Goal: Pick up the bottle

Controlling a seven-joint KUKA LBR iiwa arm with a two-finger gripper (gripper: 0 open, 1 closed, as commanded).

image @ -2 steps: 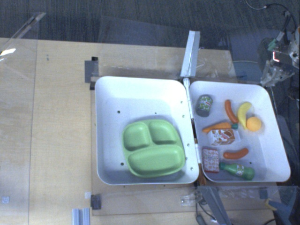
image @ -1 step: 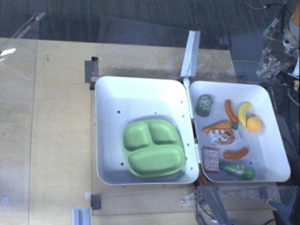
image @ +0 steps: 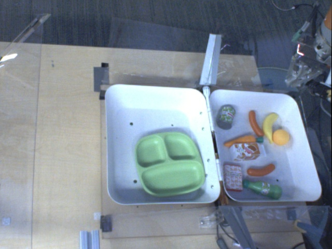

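Observation:
The green bottle (image: 263, 189) lies on its side near the front edge of the right bin (image: 306, 154), its red cap pointing left. It rests just right of a red packet (image: 233, 176) and below a sausage (image: 261, 169). My gripper (image: 306, 66) hangs at the top right of the camera view, beyond the right bin's far right corner and well away from the bottle. Nothing is seen in it.
The right bin also holds a grey can (image: 226, 116), a second sausage (image: 253, 123), a banana (image: 270, 124), an orange (image: 280, 137), a carrot (image: 241, 139) and a printed pouch (image: 245, 151). A green divided plate (image: 169, 163) lies in the left bin (image: 119, 139). A metal bar (image: 210, 60) stands behind the bins.

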